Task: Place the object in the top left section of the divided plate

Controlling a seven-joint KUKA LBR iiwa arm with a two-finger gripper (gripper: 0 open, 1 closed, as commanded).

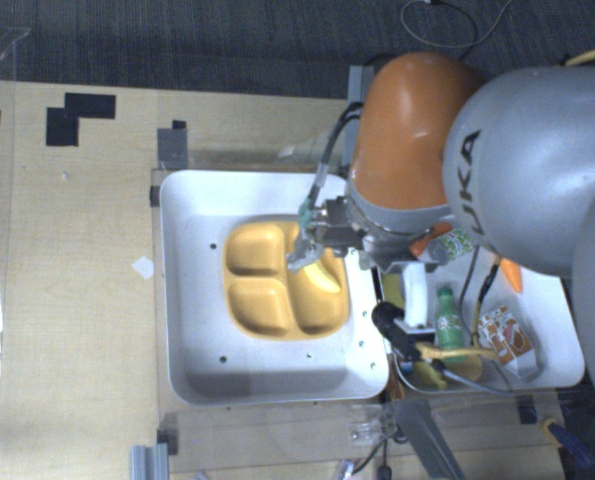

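Yellow divided plate (267,303) sits in the middle of the left bin (192,268), flat, with two small sections on its left and one long section on its right. The top left section holds nothing I can make out. A paler yellow patch (324,276) lies in the long right section; I cannot tell if it is a separate object or glare. The gripper (310,243) hangs over the plate's upper right part, at the divider between the top left and right sections, just above that pale patch. Open or closed, and holding anything or not: cannot tell, too blurred and partly hidden by the wrist. The grey arm (537,158) with its orange band covers most of the right bin (569,366). There, a green bottle (444,313) stands beside a snack packet (504,333), and an orange piece (511,276) is near the far edge.
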